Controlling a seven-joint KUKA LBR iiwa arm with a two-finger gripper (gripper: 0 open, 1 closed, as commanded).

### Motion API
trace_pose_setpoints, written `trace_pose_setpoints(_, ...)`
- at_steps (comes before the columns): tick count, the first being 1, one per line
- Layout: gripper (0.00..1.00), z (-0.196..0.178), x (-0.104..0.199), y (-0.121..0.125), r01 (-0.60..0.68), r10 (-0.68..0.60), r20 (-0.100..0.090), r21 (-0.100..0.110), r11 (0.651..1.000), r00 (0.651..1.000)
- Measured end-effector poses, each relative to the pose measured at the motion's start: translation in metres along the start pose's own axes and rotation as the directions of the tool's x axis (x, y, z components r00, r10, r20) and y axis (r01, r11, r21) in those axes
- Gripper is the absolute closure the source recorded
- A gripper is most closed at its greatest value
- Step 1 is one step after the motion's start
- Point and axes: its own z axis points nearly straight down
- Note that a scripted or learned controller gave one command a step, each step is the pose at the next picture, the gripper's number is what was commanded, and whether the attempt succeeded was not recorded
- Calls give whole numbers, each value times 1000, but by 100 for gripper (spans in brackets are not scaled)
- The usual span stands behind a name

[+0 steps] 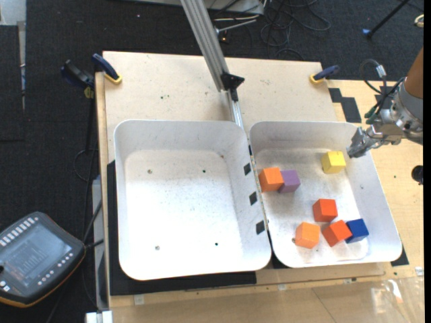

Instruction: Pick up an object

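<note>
The right bin (377,200) holds several small cubes. A yellow cube (333,161) lies near its back right. An orange cube (271,178) touches a purple cube (289,180) at the bin's left middle. Toward the front sit a red-orange cube (325,209), an orange cube (308,235), another red-orange cube (336,232) and a blue cube (357,229). My gripper (357,145) hangs at the right bin's back right rim, just right of the yellow cube and above it. Nothing shows between its tips.
The left bin (128,180) stands beside the right one. A metal rail (205,32) slants down to the gap between the bins at the back. Clamps (108,69) (323,74) hold the board's far corners. A teach pendant (34,254) lies at the front left.
</note>
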Motion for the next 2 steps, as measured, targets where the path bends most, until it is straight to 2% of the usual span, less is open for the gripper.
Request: trace_pose_setpoints(2, 100, 10, 122, 2, 7, -7, -5, 2, 1000, 1000)
